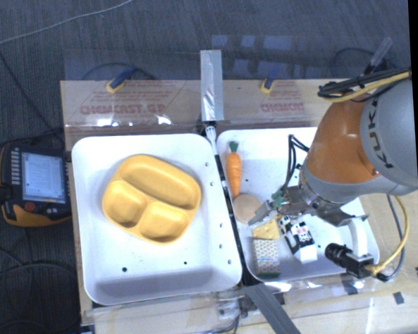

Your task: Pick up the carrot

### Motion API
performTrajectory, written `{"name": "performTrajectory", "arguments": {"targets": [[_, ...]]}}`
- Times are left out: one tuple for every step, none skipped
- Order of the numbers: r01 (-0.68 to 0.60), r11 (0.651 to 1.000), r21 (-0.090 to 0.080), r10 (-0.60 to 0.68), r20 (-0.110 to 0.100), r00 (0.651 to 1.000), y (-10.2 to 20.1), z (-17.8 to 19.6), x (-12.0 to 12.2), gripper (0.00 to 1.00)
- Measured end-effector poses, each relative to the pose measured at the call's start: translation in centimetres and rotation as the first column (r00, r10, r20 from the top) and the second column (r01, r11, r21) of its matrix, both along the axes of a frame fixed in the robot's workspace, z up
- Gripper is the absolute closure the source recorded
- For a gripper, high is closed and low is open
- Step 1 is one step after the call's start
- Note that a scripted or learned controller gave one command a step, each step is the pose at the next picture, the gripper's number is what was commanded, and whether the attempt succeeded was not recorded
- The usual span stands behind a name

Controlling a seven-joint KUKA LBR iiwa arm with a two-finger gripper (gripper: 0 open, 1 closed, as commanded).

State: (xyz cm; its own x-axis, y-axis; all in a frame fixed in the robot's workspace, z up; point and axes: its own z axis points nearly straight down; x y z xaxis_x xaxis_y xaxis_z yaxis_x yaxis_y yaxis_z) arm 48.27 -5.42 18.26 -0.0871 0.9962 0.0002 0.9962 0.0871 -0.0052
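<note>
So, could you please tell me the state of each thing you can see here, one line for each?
carrot: lying in the right bin along its left wall, green top toward the far rim, not grasped.
yellow tray: resting in the left bin, open side up.
hand: low over the right bin, nearer the camera than the carrot, no carrot in it.
pendant: left of the bench, screen lit.

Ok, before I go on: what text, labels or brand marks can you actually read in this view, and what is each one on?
"KUKA" on the grey arm, running sideways along its housing.
Red lettering on the cardboard board behind the bins: too faded and blurred to read.
Handheld pendant screen at left: lit, text too small to read.
</note>
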Motion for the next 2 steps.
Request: {"name": "performTrajectory", "arguments": {"targets": [[-0.057, 0.998, -0.002, 0.057, 0.004, 0.998, -0.9, 7.3, 0.2, 0.0], [-0.098, 0.995, -0.001, 0.098, 0.004, 0.995, 1.2, 8.7, 4.2, 0.0]]}}
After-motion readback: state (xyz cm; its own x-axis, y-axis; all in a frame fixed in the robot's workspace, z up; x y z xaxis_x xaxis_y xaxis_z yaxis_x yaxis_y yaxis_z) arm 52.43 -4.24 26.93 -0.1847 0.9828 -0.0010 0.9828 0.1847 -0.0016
